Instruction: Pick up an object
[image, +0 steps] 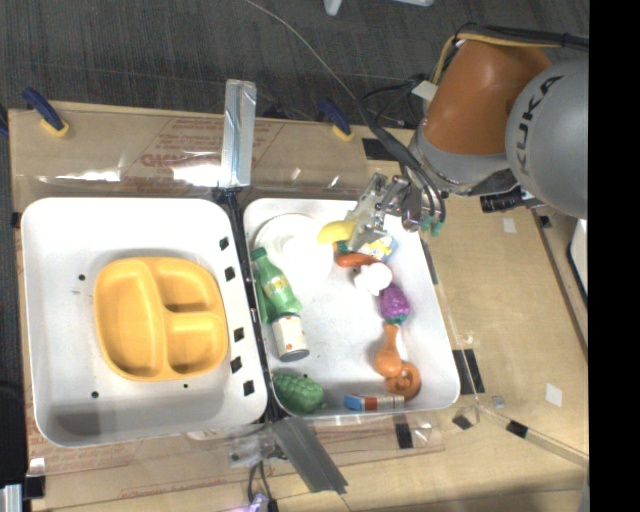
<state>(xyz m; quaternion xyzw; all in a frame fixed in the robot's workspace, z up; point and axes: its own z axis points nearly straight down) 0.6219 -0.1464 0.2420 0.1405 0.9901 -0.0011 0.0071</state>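
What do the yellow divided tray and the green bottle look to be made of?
Yellow tray: likely moulded plastic, with a smooth, faintly glossy surface, uniform colour and rounded compartment edges. Green bottle: probably plastic too, with a translucent green sheen and a pale label near its base; glass can't be ruled out.

Arm (520, 110) cut off at top and right edges. Gripper (368, 228) tips blur into the toy pile (362, 250); grip state unreadable.

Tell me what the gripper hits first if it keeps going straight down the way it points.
Most likely the yellow banana-like toy in the right bin, just under the gripper, with the red-orange toy next. Depth is hard to judge from this slanted view.
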